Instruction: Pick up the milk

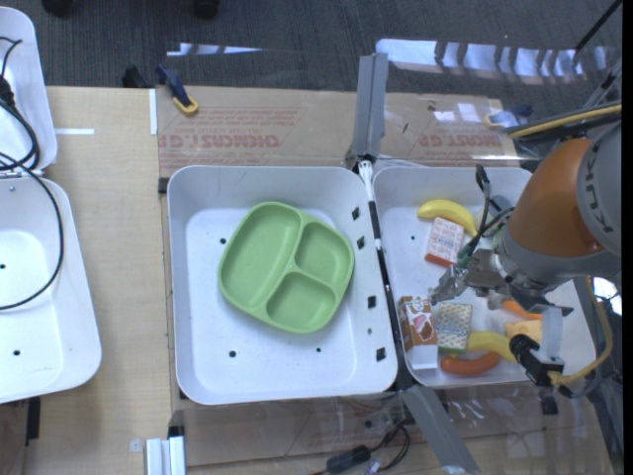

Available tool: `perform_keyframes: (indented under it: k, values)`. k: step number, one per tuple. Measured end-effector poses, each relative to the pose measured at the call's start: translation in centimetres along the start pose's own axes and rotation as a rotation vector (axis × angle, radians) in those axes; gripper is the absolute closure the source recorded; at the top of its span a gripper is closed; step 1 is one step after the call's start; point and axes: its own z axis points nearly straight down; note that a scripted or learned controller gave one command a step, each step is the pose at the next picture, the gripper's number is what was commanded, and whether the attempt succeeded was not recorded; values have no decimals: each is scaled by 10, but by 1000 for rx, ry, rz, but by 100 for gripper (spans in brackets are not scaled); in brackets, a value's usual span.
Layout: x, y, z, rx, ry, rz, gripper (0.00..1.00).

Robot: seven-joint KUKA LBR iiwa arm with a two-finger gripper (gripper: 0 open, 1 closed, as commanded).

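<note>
Reaching in from the right edge of the frame, the grey arm with its orange band is hanging over the right-hand white bin, and you are looking down on it at a slant. The gripper is sitting low over the middle of that bin, just below the milk carton and just above a speckled box. You cannot tell from this angle whether the gripper is open or closed, and nothing is showing as held in it.

The milk carton, red and white, is lying in the upper half of the right bin, right of centre in the frame. It is resting just below a banana and near the bin's left wall.

Lower in the same bin, a brown packet is lying against the left wall, touching the speckled box beside it. A yellow piece and a red-orange piece are crowding the bin's lower edge, and an orange piece is peeking out from under the arm.

To the left, the other white bin is holding a green divided plate, which is lying flat and turned at an angle near the bin's centre, well apart from the arm.

Along the far left edge of the frame, a black cable is looping across a white tub. A yellow-handled clamp is lying on the brown bench in the upper left.
</note>
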Motion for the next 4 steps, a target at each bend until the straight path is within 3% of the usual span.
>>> perform_keyframes:
  k: [1, 2, 3, 4]
  values:
    - [-1, 0, -8, 2, -1, 3, 100]
    - [-1, 0, -8, 3, -1, 3, 0]
    - [-2, -1, -17, 5, -1, 5, 100]
    - [53, -34, -75, -1, -1, -163, 100]
